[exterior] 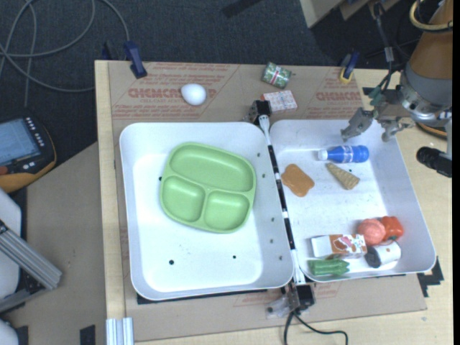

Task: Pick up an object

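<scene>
My gripper [373,129] hovers over the far edge of the right bin [410,192], open, with nothing between its fingers [356,126]. Just in front of it lies a blue bottle [344,154] on its side. A tan cone [343,176] and a brown flat piece [297,180] rest nearby. At the near end of this bin sit a red toy [379,229], a small carton [338,245], a green item [328,267] and a black-and-white piece [383,254].
The left bin [144,250] holds a green divided plate [208,187]. On the cardboard behind the bins lie a white egg [192,93], a green can [277,75] and a small packet [279,100]. Blue clamps [134,58] grip the back edge.
</scene>
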Motion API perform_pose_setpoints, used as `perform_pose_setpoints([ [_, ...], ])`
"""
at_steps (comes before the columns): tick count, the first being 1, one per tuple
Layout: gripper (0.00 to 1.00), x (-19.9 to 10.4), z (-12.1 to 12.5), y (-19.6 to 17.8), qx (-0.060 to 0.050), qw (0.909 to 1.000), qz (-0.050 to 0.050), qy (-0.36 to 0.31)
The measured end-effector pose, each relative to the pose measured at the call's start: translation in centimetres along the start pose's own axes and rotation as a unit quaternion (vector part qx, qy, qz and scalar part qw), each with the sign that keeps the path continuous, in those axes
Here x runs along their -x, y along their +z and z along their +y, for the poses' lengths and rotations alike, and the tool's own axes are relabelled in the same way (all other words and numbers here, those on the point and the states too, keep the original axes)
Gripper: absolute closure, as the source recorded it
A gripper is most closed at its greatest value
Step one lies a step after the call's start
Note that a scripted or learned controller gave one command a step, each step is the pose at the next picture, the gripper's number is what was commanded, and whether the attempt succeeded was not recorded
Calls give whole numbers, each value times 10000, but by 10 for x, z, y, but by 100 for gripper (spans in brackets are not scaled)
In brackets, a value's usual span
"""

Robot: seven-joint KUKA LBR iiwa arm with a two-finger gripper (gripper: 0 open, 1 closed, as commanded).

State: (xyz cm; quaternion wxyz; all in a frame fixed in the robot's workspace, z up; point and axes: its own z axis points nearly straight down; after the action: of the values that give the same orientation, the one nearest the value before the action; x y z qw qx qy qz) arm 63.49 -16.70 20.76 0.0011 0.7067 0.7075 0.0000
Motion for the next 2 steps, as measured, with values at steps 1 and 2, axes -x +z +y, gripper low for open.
perform_pose_setpoints([
  [1,0,11,29,111,3,10000,-1,1],
  [2,0,47,7,78,-2,10000,-2,7],
])
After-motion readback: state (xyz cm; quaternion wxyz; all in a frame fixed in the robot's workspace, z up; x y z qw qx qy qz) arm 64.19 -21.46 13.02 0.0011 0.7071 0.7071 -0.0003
